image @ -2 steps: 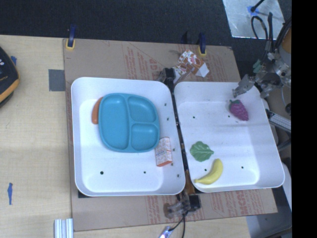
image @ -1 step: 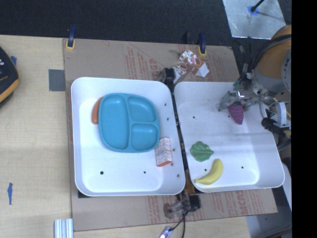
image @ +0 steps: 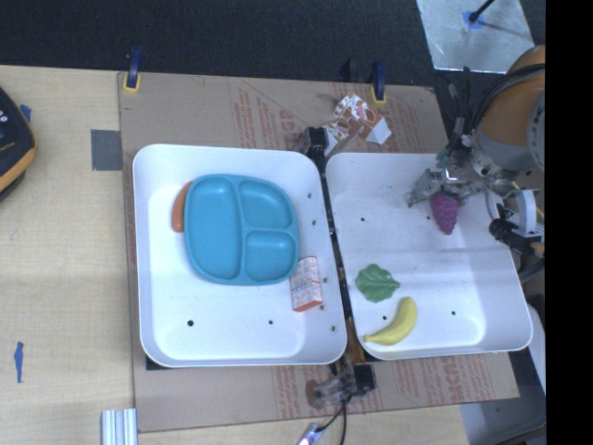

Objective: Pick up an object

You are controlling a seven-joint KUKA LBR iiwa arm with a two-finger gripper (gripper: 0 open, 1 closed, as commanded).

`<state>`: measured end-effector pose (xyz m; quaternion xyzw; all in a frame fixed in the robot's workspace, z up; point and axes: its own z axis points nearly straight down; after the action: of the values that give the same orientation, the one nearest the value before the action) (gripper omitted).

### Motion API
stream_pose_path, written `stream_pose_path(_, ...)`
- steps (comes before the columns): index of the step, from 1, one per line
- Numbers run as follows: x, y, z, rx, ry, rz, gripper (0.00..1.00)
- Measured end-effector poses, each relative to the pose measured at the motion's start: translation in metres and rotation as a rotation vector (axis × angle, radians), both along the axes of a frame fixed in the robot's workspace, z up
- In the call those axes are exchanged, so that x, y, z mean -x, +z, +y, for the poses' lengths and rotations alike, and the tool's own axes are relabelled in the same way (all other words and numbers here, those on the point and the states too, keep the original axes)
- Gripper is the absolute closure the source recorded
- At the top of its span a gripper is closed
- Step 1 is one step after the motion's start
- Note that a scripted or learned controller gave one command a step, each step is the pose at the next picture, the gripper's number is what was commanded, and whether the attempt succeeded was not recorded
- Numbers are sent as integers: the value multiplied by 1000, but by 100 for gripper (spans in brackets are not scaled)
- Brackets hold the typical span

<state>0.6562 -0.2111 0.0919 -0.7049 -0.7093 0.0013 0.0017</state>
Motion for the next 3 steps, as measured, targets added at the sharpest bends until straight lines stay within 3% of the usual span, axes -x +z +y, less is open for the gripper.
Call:
stream_pose_path(1,-1,104,-1,2,-1,-5,0)
stream_pose_path(2,0,22,0,1,0,1,0)
stream_pose_path(3,17,0,0,2,-1,0,0)
